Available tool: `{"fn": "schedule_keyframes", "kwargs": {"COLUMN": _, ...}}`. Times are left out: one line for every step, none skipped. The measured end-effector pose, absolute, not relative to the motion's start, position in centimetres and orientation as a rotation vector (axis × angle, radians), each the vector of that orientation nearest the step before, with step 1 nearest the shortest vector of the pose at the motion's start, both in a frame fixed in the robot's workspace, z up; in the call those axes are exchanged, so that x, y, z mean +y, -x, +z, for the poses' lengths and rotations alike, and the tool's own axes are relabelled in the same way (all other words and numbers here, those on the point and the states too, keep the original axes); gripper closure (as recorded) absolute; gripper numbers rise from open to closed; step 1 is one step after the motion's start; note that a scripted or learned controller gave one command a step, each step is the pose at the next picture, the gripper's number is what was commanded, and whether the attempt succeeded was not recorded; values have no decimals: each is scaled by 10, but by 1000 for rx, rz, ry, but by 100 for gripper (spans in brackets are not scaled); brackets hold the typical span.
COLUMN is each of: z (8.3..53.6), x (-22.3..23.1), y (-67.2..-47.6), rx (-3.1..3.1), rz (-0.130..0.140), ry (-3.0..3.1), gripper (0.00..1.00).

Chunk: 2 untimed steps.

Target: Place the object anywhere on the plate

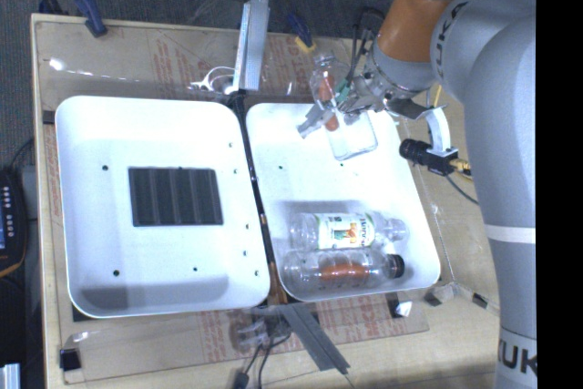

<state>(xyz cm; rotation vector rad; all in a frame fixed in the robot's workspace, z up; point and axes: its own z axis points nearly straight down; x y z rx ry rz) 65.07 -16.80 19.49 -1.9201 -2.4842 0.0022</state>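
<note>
two white bins sit side by side. gripper [330,105] hangs over the right bin [273,150], closed on a clear bottle [351,137]. dark plate [176,196] lies in the left bin [82,132], well leftward.

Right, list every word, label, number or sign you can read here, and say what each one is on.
"KU": white letters on the grey arm, cut off at the bottom right corner.
Label on the upper clear bottle: white, green and orange print, too small to read.
Red print on the bench sheet around the bins: blurred, unreadable.
Lower clear bottle: orange-red band, no legible text.
</note>
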Motion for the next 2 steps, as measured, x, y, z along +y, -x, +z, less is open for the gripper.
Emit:
{"fn": "schedule_keyframes", "kwargs": {"z": 239, "x": -100, "y": -619, "rx": -2568, "rz": 4, "ry": 1804, "gripper": 100}}
{"fn": "schedule_keyframes", "kwargs": {"z": 242, "x": -40, "y": -576, "rx": -2421, "rz": 6, "ry": 1993, "gripper": 100}}
